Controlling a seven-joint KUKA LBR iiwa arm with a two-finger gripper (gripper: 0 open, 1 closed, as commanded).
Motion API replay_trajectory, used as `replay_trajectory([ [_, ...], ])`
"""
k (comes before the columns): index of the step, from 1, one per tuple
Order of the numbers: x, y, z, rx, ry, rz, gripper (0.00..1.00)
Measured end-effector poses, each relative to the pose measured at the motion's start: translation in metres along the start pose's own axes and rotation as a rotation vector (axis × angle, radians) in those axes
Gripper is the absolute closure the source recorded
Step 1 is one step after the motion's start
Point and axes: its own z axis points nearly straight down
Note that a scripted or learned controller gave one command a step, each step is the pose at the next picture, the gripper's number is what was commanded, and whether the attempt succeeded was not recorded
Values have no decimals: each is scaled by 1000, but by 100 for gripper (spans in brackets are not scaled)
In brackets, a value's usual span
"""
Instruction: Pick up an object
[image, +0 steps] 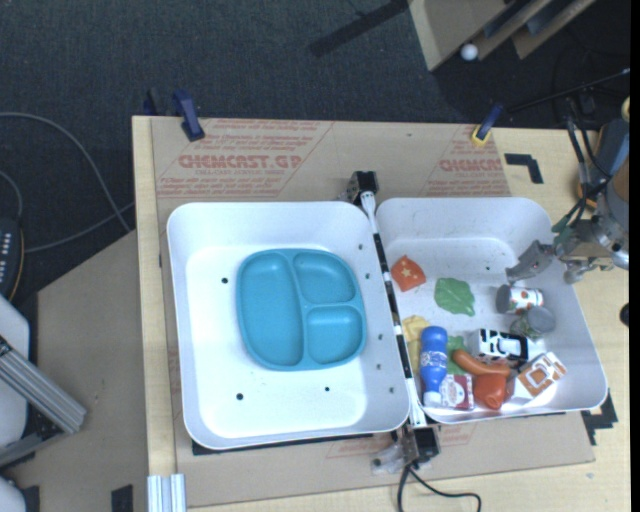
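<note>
The right bin (470, 222) holds several small objects. Among them are an orange-red piece (407, 272), a green leaf-like item (455, 295), a blue bottle (433, 360), a small white can (524, 297), a grey lump (539, 320), a black-and-white item (502, 345), a red sausage (480, 362) and an orange-white carton (541, 373). My gripper (546, 270) hangs over the bin's right side, just beyond the white can. Its two fingers are spread open with nothing between them.
The left bin (200, 240) holds a blue divided plate (300, 307). A black clamp (363, 186) sits at the seam between the bins. Blue and yellow clips (187, 114) hold the cardboard base at the back. Dark floor surrounds the bench.
</note>
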Motion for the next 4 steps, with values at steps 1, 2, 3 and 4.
replay_trajectory([
  [1,-9,-3,73,2,1,1,0],
  [2,0,17,98,-23,-15,1,0],
  [3,-9,-19,114,-1,0,-1,0],
  [4,89,30,119,-1,1,-1,0],
])
